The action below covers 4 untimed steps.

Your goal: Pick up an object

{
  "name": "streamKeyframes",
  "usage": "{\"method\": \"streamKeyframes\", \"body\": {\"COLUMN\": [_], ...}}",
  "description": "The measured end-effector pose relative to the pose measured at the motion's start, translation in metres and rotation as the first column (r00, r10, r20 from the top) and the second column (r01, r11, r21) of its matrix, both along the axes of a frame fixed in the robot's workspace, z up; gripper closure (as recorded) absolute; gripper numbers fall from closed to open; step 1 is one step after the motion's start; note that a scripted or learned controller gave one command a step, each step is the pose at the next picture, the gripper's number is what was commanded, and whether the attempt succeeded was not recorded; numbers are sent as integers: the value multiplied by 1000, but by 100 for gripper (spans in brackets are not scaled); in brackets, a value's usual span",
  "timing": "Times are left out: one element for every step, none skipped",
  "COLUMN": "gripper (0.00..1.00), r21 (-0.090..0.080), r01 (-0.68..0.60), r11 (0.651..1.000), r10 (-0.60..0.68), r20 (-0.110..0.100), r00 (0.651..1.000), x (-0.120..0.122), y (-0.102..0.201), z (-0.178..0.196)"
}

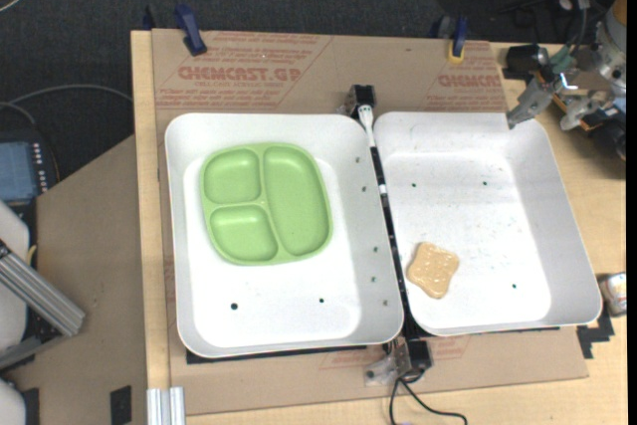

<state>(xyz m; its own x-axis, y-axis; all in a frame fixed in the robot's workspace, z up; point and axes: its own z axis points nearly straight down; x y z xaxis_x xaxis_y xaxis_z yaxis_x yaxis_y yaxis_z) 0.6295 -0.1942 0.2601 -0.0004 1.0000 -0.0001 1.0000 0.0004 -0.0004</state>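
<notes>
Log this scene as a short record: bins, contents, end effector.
left bin: holds a green divided plate
right bin: holds a tan toast-shaped piece, near its front left
end effector: above the right bin's far right corner, apart from the toast
task state: nothing picked up yet

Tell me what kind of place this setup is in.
Most likely a robotics lab test bench, not a kitchen. Two white bins sit on a cardboard sheet held by clamps, cables trail over dark carpet, and the gripper hangs at the right bin's far corner.
</notes>
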Motion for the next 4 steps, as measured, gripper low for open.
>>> {"method": "streamKeyframes", "body": {"gripper": [0,100,100,100], "r21": [-5,-4,4,-1], "r01": [-4,-2,-2,-7], "r11": [1000,1000,1000,1000], "r10": [4,2,2,7], "r20": [21,7,-11,12], "r00": [1000,1000,1000,1000], "x": [-30,-30,-48,-30], "y": [35,33,68,132], "z": [176,176,73,160]}}
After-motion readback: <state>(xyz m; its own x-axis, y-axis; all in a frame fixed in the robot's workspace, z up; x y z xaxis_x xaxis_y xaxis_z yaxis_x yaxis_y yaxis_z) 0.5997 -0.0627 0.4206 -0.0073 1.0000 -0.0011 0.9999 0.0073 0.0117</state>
